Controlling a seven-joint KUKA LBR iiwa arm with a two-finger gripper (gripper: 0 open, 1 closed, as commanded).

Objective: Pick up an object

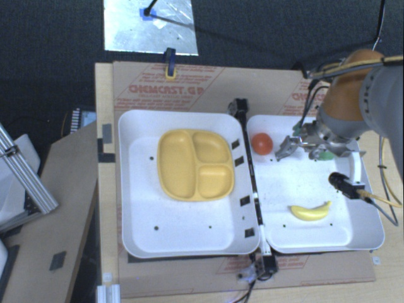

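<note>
My gripper [287, 148] hangs over the back part of the right bin [366, 232], open, with nothing between its fingers. A red round fruit [262, 143] lies just left of it, a small gap away. A yellow banana [310, 211] rests on the bin floor toward the front, well below the gripper. A small green object [326, 156] peeks out from under the wrist, mostly hidden. The grey arm with its orange band [353, 87] comes in from the right.
The left bin [136, 226] holds a yellow divided plate [194, 164]. A black divider [248, 169] runs between the bins. A black cable end [344, 185] and wires hang over the right bin's right side.
</note>
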